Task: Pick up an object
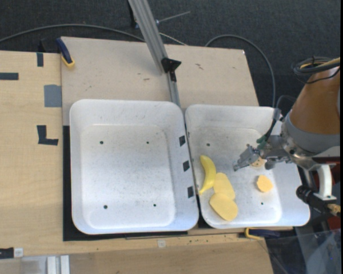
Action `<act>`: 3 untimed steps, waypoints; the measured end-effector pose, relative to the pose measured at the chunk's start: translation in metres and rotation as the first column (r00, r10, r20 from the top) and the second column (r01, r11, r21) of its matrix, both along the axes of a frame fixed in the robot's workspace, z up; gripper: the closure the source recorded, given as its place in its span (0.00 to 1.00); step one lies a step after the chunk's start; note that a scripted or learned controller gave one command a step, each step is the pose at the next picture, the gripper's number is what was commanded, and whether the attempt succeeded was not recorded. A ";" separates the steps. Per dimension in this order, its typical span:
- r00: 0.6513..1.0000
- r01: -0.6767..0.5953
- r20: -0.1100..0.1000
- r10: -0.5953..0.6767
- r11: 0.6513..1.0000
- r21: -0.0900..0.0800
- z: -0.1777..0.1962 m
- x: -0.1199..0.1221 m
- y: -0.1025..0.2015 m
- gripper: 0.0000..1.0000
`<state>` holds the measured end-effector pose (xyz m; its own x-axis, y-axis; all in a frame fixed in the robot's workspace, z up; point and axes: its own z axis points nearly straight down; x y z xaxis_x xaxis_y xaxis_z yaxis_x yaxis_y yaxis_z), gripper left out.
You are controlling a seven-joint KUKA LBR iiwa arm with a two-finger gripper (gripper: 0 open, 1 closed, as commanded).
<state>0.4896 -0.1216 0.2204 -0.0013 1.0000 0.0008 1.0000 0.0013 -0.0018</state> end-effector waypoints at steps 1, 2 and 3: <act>1.000 0.000 0.000 0.000 1.000 0.000 0.000 0.000 0.000 0.00; 1.000 0.000 -0.005 0.000 1.000 0.000 -0.054 0.009 0.003 0.00; 1.000 0.001 -0.006 -0.001 1.000 0.000 -0.105 0.014 -0.003 0.00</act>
<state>0.5036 -0.1248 0.1155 -0.0006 1.0000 0.0009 1.0000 0.0006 -0.0075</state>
